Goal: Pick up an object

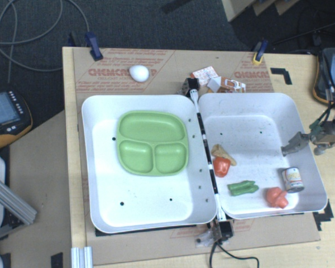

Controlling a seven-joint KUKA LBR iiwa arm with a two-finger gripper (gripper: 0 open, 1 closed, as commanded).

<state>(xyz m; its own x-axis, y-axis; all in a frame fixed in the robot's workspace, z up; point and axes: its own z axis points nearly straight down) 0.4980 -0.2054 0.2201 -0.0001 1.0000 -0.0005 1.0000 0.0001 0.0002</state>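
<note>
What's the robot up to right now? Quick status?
Gripper at right bin's edge, holding nothing. Small can nearest, untouched. Nothing blocking it.

**Bright, even overhead light; soft focus throughout**

We see the bench lit evenly from above, with no hard shadows. The two white bins (268, 113) are the brightest surfaces and come close to washing out, so their inner walls lose detail. The green divided tray (153, 143) shows gentle shading in its hollows, with no glare spots. Small items in the right bin cast only faint, short shadows. The dark floor at the top stays dim and murky. The whole picture is slightly soft and grainy; print on the cardboard (117, 68) is only partly legible, and we find the edges at far right blurred.
</note>
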